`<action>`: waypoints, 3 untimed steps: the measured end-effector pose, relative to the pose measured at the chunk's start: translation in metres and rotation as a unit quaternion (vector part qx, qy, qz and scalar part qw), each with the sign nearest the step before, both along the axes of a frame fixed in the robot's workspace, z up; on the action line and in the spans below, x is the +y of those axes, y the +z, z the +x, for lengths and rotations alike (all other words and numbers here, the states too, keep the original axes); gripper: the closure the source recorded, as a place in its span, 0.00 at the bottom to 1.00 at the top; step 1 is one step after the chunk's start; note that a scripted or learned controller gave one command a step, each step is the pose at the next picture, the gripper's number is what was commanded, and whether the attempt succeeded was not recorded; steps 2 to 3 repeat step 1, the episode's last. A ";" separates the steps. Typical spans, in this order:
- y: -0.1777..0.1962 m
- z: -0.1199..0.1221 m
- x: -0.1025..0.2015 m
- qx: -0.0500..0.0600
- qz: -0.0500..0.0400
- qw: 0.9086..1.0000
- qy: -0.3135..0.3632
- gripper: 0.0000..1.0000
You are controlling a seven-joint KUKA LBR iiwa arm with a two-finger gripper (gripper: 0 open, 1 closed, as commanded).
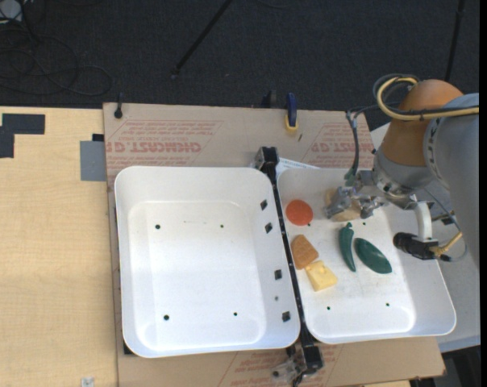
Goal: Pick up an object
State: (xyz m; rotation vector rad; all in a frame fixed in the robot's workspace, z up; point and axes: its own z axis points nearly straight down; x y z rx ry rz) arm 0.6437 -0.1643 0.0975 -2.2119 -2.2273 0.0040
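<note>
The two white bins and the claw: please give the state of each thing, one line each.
Claw: low in the right bin, fingers unclear.
Red round piece: lying free.
Orange-brown piece: lying, touching the yellow block.
Green pepper: lying flat.
Dark green piece: lying flat.

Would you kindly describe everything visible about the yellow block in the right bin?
The yellow block is a small, pale yellow wedge-like chunk, matte, perhaps foam or plastic. It lies flat on the floor of the right bin, near the divider between bins. Its upper corner touches or nearly touches the orange-brown piece just above it. The gripper is apart from it, farther up the bin.
</note>
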 end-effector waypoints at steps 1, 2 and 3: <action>0.109 -0.014 0.079 -0.006 0.001 1.000 0.000 1.00; 0.109 -0.014 0.079 -0.006 0.001 1.000 0.000 1.00; 0.109 -0.014 0.079 -0.006 0.001 1.000 0.000 1.00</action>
